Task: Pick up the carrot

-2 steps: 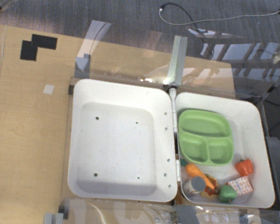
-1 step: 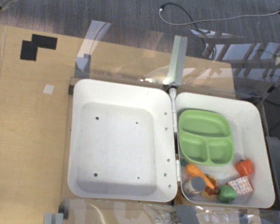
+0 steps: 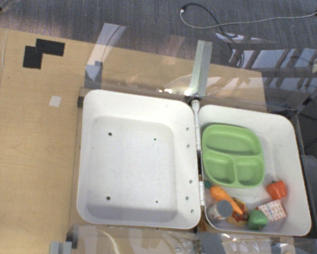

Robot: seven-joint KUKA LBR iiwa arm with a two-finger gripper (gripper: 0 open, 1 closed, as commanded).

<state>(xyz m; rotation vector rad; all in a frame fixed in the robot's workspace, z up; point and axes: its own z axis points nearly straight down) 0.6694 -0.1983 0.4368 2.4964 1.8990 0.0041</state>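
Observation:
The carrot is a small orange piece lying in the right bin, near its front left corner. It sits just below the green divided plate and touches a grey round can at its front side. Its right end runs into a small pile of toy items.
Also in the right bin are a red-orange pepper-like toy, a red-and-white patterned box and a green round toy. The left bin stands beside it, across a narrow divider. Cables lie on the floor behind the bench.

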